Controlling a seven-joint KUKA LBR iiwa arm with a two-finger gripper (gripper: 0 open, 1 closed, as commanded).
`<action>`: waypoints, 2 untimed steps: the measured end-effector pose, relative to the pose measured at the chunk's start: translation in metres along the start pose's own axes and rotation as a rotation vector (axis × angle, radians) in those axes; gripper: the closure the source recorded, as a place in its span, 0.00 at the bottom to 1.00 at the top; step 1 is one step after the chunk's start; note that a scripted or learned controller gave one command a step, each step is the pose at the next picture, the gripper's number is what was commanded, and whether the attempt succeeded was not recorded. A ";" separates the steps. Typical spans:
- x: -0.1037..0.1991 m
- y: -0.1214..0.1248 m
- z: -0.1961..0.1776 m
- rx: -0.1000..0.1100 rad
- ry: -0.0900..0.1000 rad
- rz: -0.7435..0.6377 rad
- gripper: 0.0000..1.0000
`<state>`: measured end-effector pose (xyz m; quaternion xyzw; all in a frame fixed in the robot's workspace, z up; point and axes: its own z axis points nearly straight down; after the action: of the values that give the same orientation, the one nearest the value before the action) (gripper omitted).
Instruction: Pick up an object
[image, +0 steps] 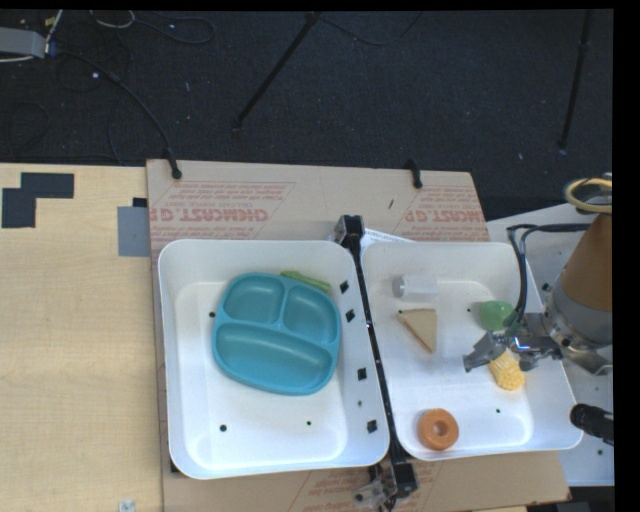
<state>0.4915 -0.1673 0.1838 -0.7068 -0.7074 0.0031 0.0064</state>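
My gripper (500, 354) is low in the right bin (470, 262), reaching in from the right, and looks open. A yellow corn cob (508, 373) lies on the bin floor just below and in front of its fingers, partly covered by them. A green object (493, 314) sits just behind the gripper. Further left lie a tan wedge (421, 327) and a clear grey cylinder (413, 287). An orange ring (438, 428) rests near the front wall.
The left bin (190, 420) holds a teal divided plate (277, 332) with a green item (307, 280) peeking out behind it. A black divider (366, 340) runs between the bins. The grey arm (590, 290) and black cables (520, 260) stand over the right bin's right edge.
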 end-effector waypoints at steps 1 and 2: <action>0.005 -0.003 0.067 0.001 0.001 0.000 0.00; 0.005 -0.003 0.100 -0.006 -0.002 0.001 0.00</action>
<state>0.4875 -0.1619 0.0843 -0.7072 -0.7070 0.0016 0.0034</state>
